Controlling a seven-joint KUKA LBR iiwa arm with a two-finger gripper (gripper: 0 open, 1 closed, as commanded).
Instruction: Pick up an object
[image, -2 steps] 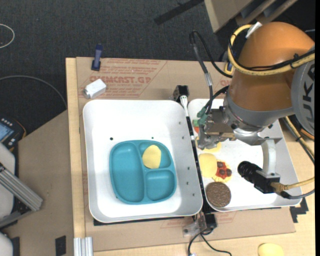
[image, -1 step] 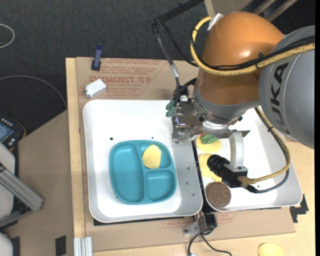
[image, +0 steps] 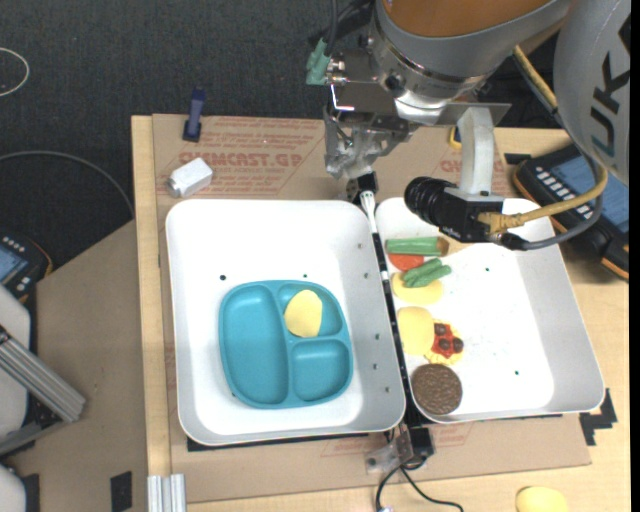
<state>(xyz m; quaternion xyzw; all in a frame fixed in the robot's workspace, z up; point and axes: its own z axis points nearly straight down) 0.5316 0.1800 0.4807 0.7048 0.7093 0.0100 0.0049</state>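
My gripper (image: 362, 190) hangs over the far rim where the two bins meet, its narrow tips together and nothing between them. In the left bin (image: 200, 300) lies a blue divided tray (image: 260, 350) with a yellow lemon-like piece (image: 304, 313) in its upper right compartment. Along the left side of the right bin (image: 520, 330) lie toy foods: a green pod (image: 415, 245), a red piece (image: 405, 262), a second green pod (image: 428, 271), two yellow pieces (image: 420, 291) (image: 414, 325), a red berry piece (image: 447, 342) and a brown round cookie (image: 437, 388).
A black cylinder (image: 440, 207) on the arm juts over the right bin's far left corner. On the cardboard behind the left bin lie a small white block (image: 190, 178) and a blue clip (image: 194, 115). A dark handset (image: 560, 180) rests at the right.
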